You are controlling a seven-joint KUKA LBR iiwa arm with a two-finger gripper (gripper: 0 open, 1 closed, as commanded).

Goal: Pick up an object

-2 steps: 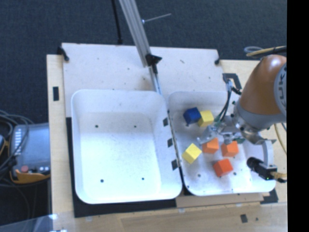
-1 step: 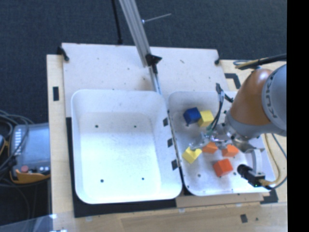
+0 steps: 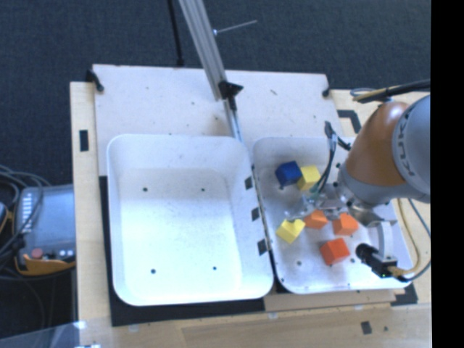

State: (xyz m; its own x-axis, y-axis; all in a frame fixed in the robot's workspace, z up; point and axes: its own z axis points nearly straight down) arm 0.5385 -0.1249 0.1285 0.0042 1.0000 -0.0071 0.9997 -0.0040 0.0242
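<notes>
White left bin (image 3: 181,216), blocks (image 3: 334,251) crowd right bin (image 3: 290,278), gripper (image 3: 317,210) among them

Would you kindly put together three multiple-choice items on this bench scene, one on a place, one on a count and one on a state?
1. Which bin holds the small blocks?
A. the left white bin
B. the right white bin
C. both bins

2. How many small yellow blocks are there?
A. one
B. two
C. four

3. How does the small blue block lie?
A. touching a yellow block
B. stacked on an orange block
C. outside the bins

Answers:
1 B: every block sits in the right white bin, under the grey arm's gripper.
2 B: one small yellow block lies at the far side, the other near the bin's left wall.
3 A: the small blue block rests on the bin floor against the farther yellow block.
</notes>
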